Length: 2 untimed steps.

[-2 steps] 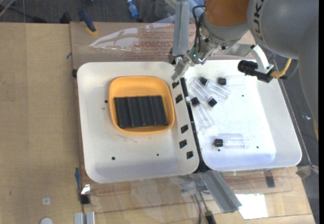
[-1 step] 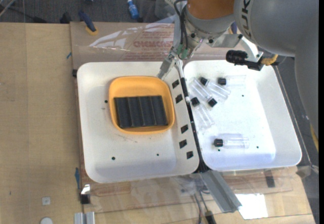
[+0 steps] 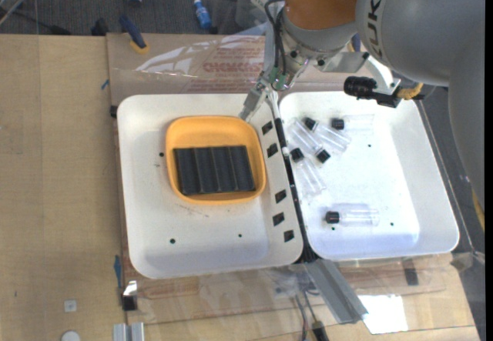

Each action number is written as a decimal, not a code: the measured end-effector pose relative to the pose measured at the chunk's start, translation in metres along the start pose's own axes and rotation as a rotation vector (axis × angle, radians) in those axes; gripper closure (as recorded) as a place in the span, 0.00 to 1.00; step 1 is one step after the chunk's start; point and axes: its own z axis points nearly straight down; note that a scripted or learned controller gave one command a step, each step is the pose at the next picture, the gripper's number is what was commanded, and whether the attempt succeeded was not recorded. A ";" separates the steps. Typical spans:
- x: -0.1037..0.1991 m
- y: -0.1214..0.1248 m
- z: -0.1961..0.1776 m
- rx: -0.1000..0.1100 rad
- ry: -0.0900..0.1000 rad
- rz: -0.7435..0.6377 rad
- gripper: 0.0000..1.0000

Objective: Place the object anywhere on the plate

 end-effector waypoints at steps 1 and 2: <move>0.000 0.000 0.000 0.000 0.000 0.000 0.00; 0.000 0.000 0.000 0.000 0.000 0.000 0.00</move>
